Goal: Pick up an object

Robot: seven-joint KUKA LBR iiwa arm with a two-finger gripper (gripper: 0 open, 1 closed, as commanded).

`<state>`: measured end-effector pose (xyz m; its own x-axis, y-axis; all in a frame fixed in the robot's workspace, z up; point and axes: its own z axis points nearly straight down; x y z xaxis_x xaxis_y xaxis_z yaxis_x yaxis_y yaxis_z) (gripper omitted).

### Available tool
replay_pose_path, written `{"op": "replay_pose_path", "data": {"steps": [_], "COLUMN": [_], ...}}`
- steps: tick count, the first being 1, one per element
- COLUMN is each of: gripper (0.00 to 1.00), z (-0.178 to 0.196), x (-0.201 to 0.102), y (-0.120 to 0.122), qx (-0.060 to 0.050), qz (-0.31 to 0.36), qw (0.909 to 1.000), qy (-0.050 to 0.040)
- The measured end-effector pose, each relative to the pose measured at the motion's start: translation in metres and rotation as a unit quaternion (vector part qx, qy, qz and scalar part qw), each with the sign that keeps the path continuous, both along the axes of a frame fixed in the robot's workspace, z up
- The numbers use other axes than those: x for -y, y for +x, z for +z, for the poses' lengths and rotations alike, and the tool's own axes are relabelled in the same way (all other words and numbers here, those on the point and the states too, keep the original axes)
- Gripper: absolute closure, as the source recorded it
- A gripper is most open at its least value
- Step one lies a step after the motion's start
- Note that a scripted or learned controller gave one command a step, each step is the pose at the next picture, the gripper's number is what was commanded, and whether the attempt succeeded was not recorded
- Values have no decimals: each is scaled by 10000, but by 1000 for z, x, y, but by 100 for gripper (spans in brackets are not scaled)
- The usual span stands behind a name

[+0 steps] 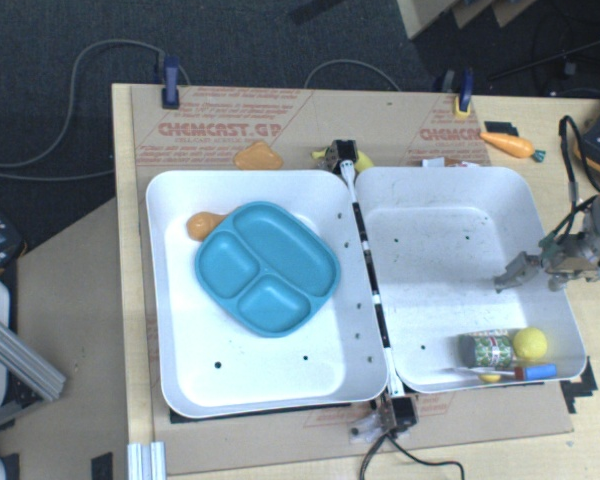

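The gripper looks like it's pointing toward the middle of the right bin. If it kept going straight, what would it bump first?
Probably nothing: the gripper points left over the right bin's bare floor. Eventually it would reach the divider between bins, though depth is unclear.

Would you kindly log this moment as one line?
claw: over right bin, nothing visibly held | can, yellow ball: near corner | blue tray: left bin

You're only getting a sliver of the robot here, poking in at the right edge. The gripper (525, 271) is showing as dull grey metal, with a thin tapered finger (512, 274) sticking out from a chunkier, boxy grey block. Black cables (572, 183) are looping down above it, and everything's looking too small and blurry for you to be making out screws or markings.
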<state>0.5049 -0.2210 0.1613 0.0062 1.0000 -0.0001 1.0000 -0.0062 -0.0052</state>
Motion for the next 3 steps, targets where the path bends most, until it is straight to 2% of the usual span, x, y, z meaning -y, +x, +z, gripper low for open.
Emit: {"op": "replay_pose_path", "data": {"steps": [1, 2, 3], "gripper": [0, 100, 100], "z": [-79, -64, 16], "x": [-7, -6, 3], "y": [40, 39, 113], "qx": [10, 32, 97], "qz": [48, 43, 52], "qw": [10000, 10000, 9999], "qy": [25, 3, -29]}}
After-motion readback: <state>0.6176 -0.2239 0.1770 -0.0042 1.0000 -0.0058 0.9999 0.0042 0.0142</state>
